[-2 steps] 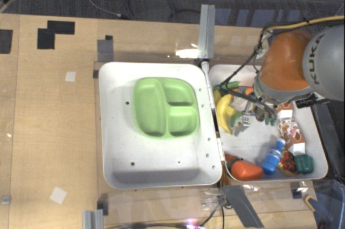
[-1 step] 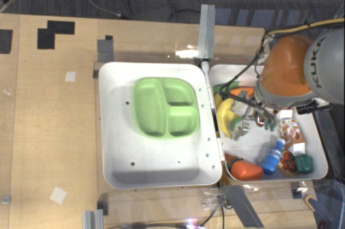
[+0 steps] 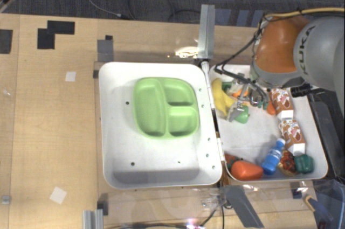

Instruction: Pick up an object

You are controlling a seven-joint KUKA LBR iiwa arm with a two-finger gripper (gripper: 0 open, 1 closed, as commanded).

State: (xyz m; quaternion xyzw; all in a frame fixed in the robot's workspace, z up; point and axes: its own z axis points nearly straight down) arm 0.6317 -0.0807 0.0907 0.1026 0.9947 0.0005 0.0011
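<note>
On the left part of the counter (image 3: pixel 48 131) sit only a few black patches and pale tape squares, none bearing readable writing. Next comes the left bin (image 3: pixel 116 168), holding a green divided tray (image 3: pixel 164 106) that lies flat near its middle. Across the shared wall, the right bin (image 3: pixel 318 168) carries the loose things: a yellow banana (image 3: pixel 220 96) against its left wall, a small green object (image 3: pixel 242 116) just beside it, an orange-red rounded item (image 3: pixel 246 169) at the near left corner, a blue bottle (image 3: pixel 274 157) tilted beside that, a dark green block (image 3: pixel 303 163) at the near right corner, and two printed cartons (image 3: pixel 288 120) along the right side whose lettering is too small to read. The gripper (image 3: pixel 237 110) hangs over the far left part of this bin, right by the banana and the green object; whether it is released or clenched I cannot tell. The likeliest target, in my judgement, is the banana or the green piece below. To do the pick well, the arm should descend straight, centre on one object alone, stay off the bin wall, and close only once fully seated. On the grey arm (image 3: pixel 323 55) at the right edge, the letters "KUK" can be read.
</note>
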